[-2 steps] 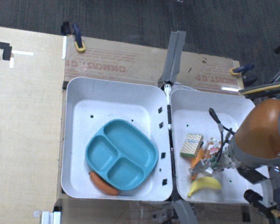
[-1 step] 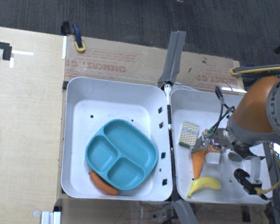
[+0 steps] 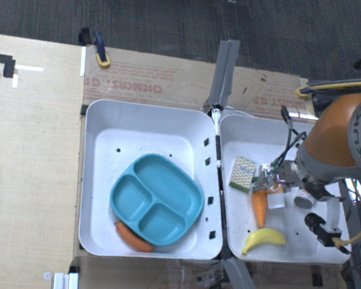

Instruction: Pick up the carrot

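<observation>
From the overhead camera we see the carrot lying in the right bin, its top end just under the gripper. We cannot tell the gripper's state or whether it grips anything. A banana lies just below the carrot, and a small green packet sits beside the gripper. In the left bin, a blue divided plate partly covers a sausage.
</observation>
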